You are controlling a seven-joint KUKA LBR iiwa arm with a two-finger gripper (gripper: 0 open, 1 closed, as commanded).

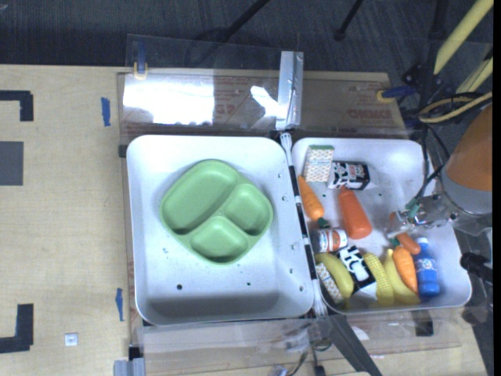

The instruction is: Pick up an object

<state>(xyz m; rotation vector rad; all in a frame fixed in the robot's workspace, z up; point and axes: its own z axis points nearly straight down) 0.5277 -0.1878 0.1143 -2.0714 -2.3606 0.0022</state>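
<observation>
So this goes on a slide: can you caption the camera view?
Arm's pincer hovers over the right bin of toy food; a green divided plate sits in the left bin.

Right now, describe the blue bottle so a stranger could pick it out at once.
Look in the right-hand white bin, the crowded one. Go to its near right corner, where the blue bottle stands at the end of the row beside a small carrot. It is the single blue item among orange and yellow toy foods, with a white cap.
</observation>
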